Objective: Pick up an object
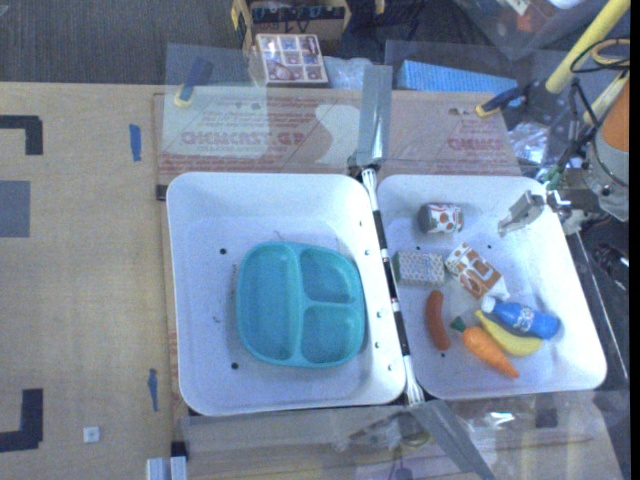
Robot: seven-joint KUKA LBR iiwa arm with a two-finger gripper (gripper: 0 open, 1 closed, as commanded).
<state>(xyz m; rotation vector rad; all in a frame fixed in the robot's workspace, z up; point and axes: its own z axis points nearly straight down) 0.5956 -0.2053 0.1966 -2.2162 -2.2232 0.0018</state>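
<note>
The right bin [585, 358] holds several small objects: a grey can [440, 218] lying on its side, a patterned grey block [419, 266], an orange-and-white box [472, 271], a red sausage [437, 320], a carrot [489, 352], a banana [507, 336] and a blue bottle [526, 318]. My gripper [522, 212] hovers at the bin's upper right, to the right of the can, with nothing between its fingers. The arm comes in from the right edge.
The left bin [200, 218] holds a teal divided plate [300, 305]. Cardboard sheets, a small printed box [290, 58] and a cardboard box [290, 8] lie behind the bins. Cables and a yellow tube [590, 33] crowd the upper right.
</note>
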